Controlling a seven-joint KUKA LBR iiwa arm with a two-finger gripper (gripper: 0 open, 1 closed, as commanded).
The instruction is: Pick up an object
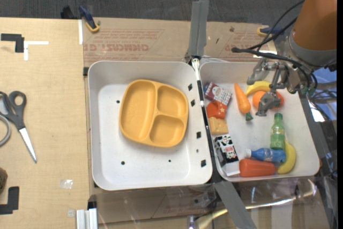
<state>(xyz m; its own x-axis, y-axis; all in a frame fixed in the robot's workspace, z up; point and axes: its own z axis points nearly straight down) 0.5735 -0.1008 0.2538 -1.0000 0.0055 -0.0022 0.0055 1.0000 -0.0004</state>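
My gripper (269, 93) hangs over the upper part of the right bin (308, 131), directly above a round orange fruit (271, 101) and close to it. A small banana (256, 87) lies just left of the gripper, and a carrot (242, 98) lies further left. Nothing appears lifted. Below in the same bin stand a green bottle (277, 132), a second banana (290, 158), a blue bottle (266, 155) and a red-orange item (257, 168). The metal gripper body hides part of the orange.
The right bin's left side holds a red carton (218, 94), a red piece (216, 110), a tan cracker (218, 125) and a black-and-white carton (228, 148). A yellow divided plate (154, 113) lies in the left bin (102, 131). Scissors (19, 120) lie on the bench at the far left.
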